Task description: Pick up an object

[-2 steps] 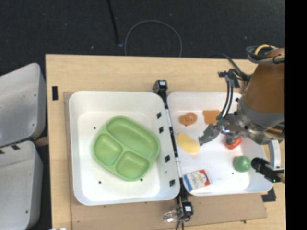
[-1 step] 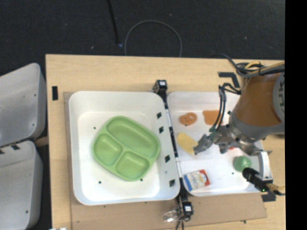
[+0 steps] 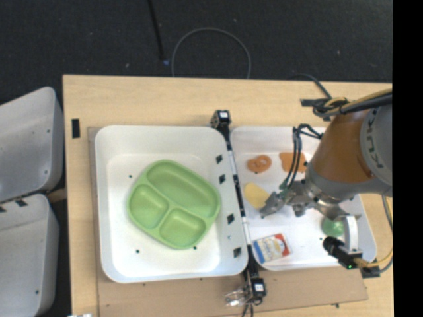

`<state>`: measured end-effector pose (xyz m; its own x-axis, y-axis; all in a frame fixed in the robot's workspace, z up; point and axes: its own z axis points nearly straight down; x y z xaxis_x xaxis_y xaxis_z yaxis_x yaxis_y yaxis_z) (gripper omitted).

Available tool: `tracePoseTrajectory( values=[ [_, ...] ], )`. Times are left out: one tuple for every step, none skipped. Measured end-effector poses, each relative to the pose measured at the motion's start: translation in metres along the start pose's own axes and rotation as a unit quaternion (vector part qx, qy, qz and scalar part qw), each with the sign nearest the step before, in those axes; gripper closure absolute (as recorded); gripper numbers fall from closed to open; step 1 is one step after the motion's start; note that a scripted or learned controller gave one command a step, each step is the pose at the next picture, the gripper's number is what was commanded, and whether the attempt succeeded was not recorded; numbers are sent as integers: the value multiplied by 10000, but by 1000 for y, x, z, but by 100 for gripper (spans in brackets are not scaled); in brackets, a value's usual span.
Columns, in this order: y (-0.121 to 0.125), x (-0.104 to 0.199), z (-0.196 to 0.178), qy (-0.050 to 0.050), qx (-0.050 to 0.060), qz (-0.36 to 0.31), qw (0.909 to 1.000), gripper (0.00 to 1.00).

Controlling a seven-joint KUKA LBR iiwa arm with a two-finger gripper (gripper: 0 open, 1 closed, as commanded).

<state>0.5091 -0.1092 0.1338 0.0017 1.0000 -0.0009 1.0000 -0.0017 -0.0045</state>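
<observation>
In the right bin [image 3: 264, 136] lie an orange ring-shaped piece [image 3: 259, 163], an orange piece [image 3: 291, 161] partly behind the arm, a yellow piece [image 3: 255, 193], a green object [image 3: 334, 228] and a small white packet with red and blue print [image 3: 271, 247]. My gripper [image 3: 285, 206] hangs over the middle of this bin, just right of the yellow piece and above the packet. Nothing shows between its fingers.
The left bin [image 3: 112, 243] holds a green divided plate [image 3: 173, 204]. A black divider with clips [image 3: 232, 190] runs between the two bins. Cables [image 3: 320, 104] trail across the bench behind the arm. Grey chairs [image 3: 26, 150] stand to the left of the bench.
</observation>
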Motion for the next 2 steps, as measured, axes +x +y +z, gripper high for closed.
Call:
tracePoseTrajectory(
  values=[
    [1, 0, -13, 8, -29, 35, 10000, 100],
    [5, 5, -57, 1, -52, -27, 10000, 100]
  ],
)
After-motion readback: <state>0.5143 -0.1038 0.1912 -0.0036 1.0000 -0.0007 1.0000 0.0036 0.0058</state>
